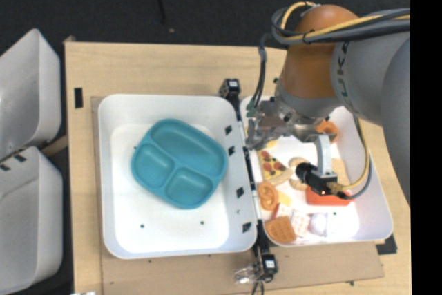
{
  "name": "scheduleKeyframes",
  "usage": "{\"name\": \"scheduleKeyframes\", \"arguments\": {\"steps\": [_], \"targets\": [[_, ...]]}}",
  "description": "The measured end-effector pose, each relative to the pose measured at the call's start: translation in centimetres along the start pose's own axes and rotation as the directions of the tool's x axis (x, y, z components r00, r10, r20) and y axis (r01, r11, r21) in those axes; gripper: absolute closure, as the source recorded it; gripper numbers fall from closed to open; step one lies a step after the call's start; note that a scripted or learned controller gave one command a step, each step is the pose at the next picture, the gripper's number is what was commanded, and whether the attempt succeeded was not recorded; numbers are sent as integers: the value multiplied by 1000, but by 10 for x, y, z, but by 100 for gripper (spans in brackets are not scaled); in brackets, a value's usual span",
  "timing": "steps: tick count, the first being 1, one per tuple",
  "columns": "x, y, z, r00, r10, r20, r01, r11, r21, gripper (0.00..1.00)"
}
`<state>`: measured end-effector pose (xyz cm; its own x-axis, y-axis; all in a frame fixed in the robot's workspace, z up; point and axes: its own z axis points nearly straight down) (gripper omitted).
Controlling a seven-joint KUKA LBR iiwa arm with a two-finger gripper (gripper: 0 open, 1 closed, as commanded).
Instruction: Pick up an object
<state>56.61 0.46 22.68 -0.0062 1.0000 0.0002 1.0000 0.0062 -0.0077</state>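
**A:** How far along would you say the pick is?

**B:** Early, I'd judge. The grey arm with its orange band (314, 72) hangs over the far-left part of the right shallow white plastic bin (376, 207), and the gripper (266, 126) sits low by the divider, but nothing is visibly lifted. Whether its pincer is spread or closed I cannot tell; the wrist hides it. Closing on something and raising it are both left.

**A:** What could it take?

**B:** A jumble of small toy food in the right bin: a flat pizza-slice piece with coloured dots (274, 168), an orange pretzel-shaped piece (266, 196) nearer, a ridged orange waffle-like wedge (281, 229) at the near edge, a pale crumpled lump (318, 223) beside it, and a flat red-orange block (326, 198) under a black fitting.

**A:** And the left bin?

**B:** One smooth teal plastic tray with three compartments (179, 162), rounded, lying slightly tilted, well apart from the gripper.
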Motion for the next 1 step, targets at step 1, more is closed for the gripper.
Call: {"name": "scheduleKeyframes", "arguments": {"steps": [1], "targets": [[-1,7,-21,1000,2,1,-2,1000,-5,100]]}}
